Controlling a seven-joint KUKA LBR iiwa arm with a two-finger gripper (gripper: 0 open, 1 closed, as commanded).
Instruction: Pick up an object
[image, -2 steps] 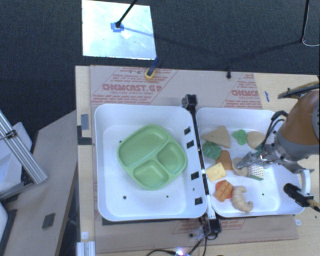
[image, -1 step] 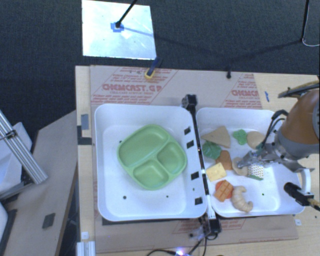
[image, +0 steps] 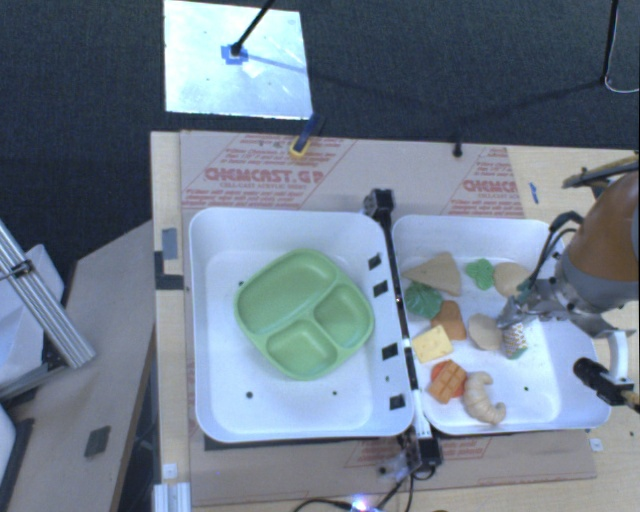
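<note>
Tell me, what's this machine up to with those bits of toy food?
A grey robot arm reaches in from the right over the right-hand bin, which holds a scatter of toy food. Its pincer is down among the pieces, by a tan piece near the bin's middle. Nothing looks lifted yet. The left-hand bin holds a green divided plate.

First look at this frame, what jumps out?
The big green divided plate sits alone in the left bin. The right bin holds a cluster of toy food: a green leafy piece, a yellow block, an orange piece and a tan croissant. The arm reaches in from the right, its end effector low over the right bin's tan pieces.
</note>
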